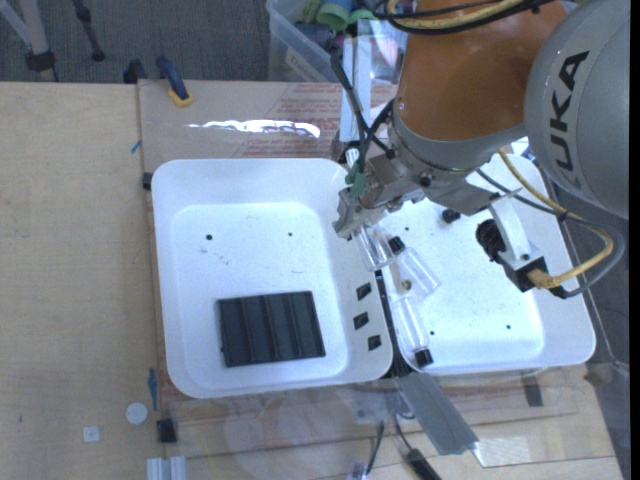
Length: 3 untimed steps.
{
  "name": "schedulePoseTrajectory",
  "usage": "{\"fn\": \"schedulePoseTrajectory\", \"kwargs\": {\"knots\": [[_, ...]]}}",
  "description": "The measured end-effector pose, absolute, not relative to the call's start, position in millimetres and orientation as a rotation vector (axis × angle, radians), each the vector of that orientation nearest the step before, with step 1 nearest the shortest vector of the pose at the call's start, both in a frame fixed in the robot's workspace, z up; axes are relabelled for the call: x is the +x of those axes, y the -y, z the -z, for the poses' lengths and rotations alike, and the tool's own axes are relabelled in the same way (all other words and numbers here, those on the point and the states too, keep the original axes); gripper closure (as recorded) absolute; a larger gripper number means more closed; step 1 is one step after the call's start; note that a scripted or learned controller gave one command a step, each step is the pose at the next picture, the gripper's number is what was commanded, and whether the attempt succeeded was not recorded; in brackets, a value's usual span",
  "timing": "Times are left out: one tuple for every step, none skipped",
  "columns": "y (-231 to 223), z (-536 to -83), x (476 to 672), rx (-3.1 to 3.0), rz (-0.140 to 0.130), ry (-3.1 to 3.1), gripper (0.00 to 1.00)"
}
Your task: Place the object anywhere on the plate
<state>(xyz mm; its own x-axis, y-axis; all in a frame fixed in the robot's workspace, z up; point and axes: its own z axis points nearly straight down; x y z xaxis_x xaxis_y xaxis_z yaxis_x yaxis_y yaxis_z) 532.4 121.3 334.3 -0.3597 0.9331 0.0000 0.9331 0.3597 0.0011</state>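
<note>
The plate [271, 328] is a black ribbed rectangle lying flat in the near part of the left white bin [190, 198]. My gripper [405, 290] hangs below the orange-banded wrist over the left side of the right bin [500, 338], close to the wall between the two bins. It is to the right of the plate and apart from it. Its clear plastic parts blend with the white bin floor, so I cannot make out anything held in it.
The arm's grey body and orange band cover the far part of the right bin. A black connector [492, 239] on a yellow cable hangs over that bin. A clear tub of coloured items [335, 8] stands behind the bins. Bare wooden bench lies to the left.
</note>
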Motion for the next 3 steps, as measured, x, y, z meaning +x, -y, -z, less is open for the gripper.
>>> {"fn": "schedulePoseTrajectory", "kwargs": {"knots": [[-121, -334, 532.4, 1.777, -0.002, -2.589, 0.0], [-149, -219, 478.7, 2.081, 0.004, -2.357, 0.0], [-148, -229, 479.8, 2.085, 0.002, -2.352, 1.0]]}}
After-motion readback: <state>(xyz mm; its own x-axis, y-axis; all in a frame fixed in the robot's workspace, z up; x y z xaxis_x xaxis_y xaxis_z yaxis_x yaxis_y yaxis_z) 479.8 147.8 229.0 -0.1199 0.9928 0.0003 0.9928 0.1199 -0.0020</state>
